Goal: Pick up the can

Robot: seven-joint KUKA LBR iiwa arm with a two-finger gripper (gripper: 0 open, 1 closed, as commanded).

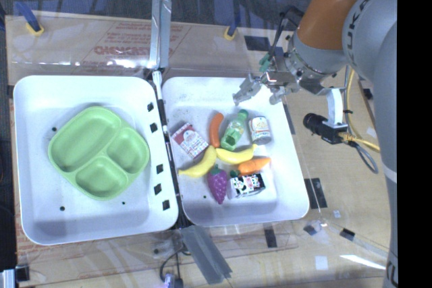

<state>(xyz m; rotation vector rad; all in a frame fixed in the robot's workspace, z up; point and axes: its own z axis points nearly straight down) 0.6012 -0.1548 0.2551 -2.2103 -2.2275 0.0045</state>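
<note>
Two white bins side by side. Left bin point(40, 212): one green divided plate point(99, 152), three compartments, nothing in them.

Right bin point(287, 202): a cluster of toy food near the middle. Can point(260, 129) stands upright at the cluster's upper right, just beside the green bottle point(235, 129). Carrot point(215, 129) left of the bottle; red box point(190, 140) left of that. Two bananas point(233, 156) below the bottle, a second carrot point(254, 164) under the can, grapes point(218, 184) and a small carton point(248, 184) at the bottom.

Labels on can, box and carton too small to read (the arm shows "KU" in part).

Gripper point(260, 92) hangs above the bin's upper right, over the can, fingers spread apart, nothing between them, touching nothing.
</note>
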